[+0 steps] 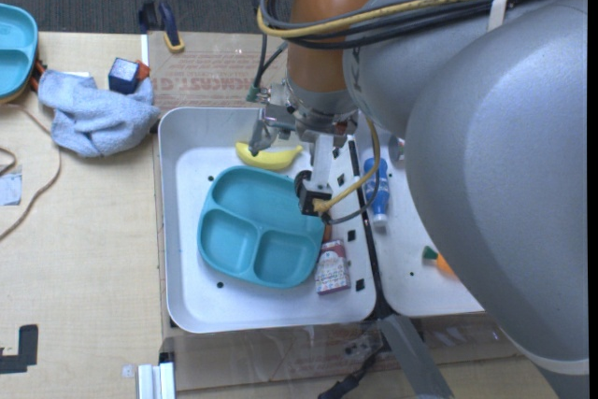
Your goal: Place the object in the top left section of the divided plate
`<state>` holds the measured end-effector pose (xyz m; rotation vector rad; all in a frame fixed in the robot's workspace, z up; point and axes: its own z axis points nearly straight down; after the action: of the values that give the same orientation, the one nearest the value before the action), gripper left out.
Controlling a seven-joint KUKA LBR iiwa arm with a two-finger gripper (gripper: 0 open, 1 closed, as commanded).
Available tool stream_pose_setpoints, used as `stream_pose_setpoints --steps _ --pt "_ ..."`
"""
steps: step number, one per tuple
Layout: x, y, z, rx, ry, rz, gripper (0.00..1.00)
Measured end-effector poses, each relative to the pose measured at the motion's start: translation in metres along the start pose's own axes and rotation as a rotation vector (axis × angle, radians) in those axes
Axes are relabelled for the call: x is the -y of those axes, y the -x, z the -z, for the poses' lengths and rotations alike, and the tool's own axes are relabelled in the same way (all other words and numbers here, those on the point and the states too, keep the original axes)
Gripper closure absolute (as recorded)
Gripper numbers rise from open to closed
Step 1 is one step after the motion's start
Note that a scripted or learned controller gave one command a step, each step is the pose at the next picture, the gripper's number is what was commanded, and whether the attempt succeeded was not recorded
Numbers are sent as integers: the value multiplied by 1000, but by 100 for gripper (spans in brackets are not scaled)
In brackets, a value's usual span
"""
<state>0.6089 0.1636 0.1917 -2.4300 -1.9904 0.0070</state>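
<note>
Reaching down with the tool (264,141) from under the orange wrist band, hanging directly over the left end of the banana (278,157), at or just above its skin; not showing clearly enough to tell whether open, closed, or gripping anything.

Sitting nearest, in the left bin (177,294), beside the near right corner of the divided plate: a small red-and-white packet (332,268). Lying flat in the middle of that bin, the teal divided plate (245,201), tilted a little in plan, showing all three sections bare. Resting just beyond the plate's far rim, close against it, the yellow banana, lying crosswise near the bin's far wall, outside the plate.

Lying in the right bin (411,290), just past the divide, a blue tube-shaped item (377,192); nearer, a small orange-and-green piece (435,261) peeking from under the arm.

Lying farther back on the desk (84,276), left of the bins, a crumpled grey cloth (98,115), touching a blue cube (123,73) at its far side; beyond those, a small clamp (166,23) at the desk's far edge.
</note>
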Motion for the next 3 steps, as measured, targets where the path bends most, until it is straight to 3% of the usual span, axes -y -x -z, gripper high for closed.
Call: stream_pose_setpoints --steps 3 --pt "0 0 0 0 0 0 0"
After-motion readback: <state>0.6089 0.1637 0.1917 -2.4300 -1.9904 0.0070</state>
